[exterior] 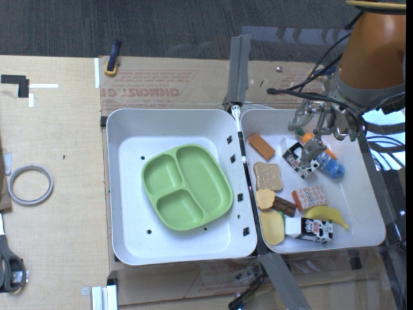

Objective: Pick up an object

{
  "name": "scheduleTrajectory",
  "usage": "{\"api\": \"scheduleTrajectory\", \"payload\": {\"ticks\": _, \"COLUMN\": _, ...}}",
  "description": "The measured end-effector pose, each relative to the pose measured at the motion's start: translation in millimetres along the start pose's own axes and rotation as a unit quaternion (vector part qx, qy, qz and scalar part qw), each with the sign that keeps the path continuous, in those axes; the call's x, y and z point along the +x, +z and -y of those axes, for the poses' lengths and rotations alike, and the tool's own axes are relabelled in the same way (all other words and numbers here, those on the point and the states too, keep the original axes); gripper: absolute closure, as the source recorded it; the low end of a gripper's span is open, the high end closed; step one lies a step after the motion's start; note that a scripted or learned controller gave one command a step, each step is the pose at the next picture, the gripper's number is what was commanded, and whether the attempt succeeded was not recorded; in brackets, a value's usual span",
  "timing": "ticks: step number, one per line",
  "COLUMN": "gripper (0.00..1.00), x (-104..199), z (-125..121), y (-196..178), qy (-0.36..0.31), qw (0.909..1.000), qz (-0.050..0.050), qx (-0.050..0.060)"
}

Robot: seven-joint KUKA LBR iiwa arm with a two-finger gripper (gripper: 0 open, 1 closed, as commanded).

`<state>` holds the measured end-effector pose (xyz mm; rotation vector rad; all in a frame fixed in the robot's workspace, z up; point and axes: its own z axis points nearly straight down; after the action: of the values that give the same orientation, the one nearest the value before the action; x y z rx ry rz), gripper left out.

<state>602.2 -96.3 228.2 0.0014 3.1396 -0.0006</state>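
Nearest you, a black-and-white printed carton (317,230) lies beside the yellow plastic banana (328,214); gripper (312,152) over black-and-white block (302,161), finger state indeterminate.

A robotics lab: a pale wooden worktop (51,237) carries two white bins (116,192) set over flattened cardboard (161,82), with a roll of tape (29,185), scissors (10,270) and a clamp (114,57) lying about, cables (322,57) trailing from the arm, grey carpet (161,11) behind
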Motion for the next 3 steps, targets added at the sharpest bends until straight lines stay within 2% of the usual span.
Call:
{"api": "scheduleTrajectory", "payload": {"ticks": 1, "gripper": 0.00, "x": 18.7, "z": 14.5, "y": 135.8, "qy": 0.070, "qw": 0.9976, "qz": 0.000, "qx": 0.000}}
{"api": "scheduleTrajectory", "payload": {"ticks": 2, "gripper": 1.00, "x": 17.1, "z": 13.6, "y": 125.6, "qy": 0.068, "qw": 0.9977, "qz": 0.003, "qx": 0.001}}
{"api": "scheduleTrajectory", "payload": {"ticks": 3, "gripper": 1.00, "x": 51.6, "z": -77.4, "y": 35.8, "qy": 0.005, "qw": 1.0000, "qz": 0.001, "qx": 0.000}}
